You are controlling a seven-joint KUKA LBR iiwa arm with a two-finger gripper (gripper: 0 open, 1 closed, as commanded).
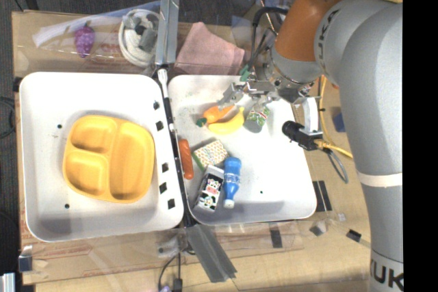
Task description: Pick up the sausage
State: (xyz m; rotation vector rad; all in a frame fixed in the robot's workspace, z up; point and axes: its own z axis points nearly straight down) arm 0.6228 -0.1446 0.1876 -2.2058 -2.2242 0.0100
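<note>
Lying by rt bin's left wall — sausage (185,158) — well apart from jaws.

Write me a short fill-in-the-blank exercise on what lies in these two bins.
1. The yellow divided plate lies in the ____ bin of the camera view.
2. The sausage lies along the ____ edge of the right bin.
3. The banana lies against the ____ carrot.
4. The blue bottle lies beside a black and white ____.

Missing words: left; left; orange; carton
</note>
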